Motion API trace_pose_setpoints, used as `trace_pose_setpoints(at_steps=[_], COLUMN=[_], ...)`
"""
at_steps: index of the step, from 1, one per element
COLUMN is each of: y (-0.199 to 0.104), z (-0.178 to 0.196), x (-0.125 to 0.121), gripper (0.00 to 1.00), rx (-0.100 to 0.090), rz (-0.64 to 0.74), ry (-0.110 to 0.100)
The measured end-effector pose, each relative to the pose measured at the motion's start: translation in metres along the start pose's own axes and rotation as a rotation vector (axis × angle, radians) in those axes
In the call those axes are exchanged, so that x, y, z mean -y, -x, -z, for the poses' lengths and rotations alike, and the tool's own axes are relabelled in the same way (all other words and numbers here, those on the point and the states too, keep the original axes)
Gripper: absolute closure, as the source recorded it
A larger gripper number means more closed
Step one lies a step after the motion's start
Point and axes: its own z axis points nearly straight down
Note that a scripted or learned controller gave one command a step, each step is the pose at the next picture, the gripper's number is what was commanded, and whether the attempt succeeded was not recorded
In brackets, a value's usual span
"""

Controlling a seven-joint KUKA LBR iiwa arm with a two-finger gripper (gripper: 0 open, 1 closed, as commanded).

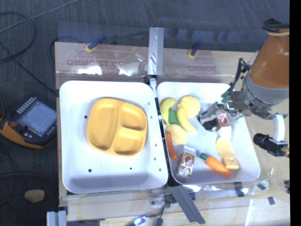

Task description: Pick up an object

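Note:
My gripper (pixel 212 117) hangs low over the right bin (pixel 247 173), near its right middle. A small red and white carton (pixel 224 120) lies right beside it, and a white piece (pixel 225 131) sits just below that. I cannot tell whether anything is held. Left of the gripper lie a yellow banana (pixel 187 111), a green piece (pixel 174 117) and a pale yellow fruit (pixel 178 134). A carrot (pixel 217 164), a yellow wedge (pixel 226 152) and a brown carton (pixel 186 163) rest near the bin's front.
The left bin (pixel 75 173) holds a yellow divided plate (pixel 117 125). A thin orange stick (pixel 170 145) lies along the right bin's left wall. A handheld pendant (pixel 30 121) sits on the floor at far left. The grey and orange arm (pixel 273 65) stands at the right.

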Motion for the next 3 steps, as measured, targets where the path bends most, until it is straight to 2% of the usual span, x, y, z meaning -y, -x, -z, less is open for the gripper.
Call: trace_pose_setpoints(at_steps=[1, 2, 3], y=[0.009, 0.021, 0.069], z=[-0.081, -0.119, -0.110], x=[-0.004, -0.008, -0.015], gripper=[0.00, 0.00, 0.00], rx=[0.000, 0.001, 0.002], rz=[-0.069, -0.088, 0.095], ry=[-0.001, -0.001, 0.001])
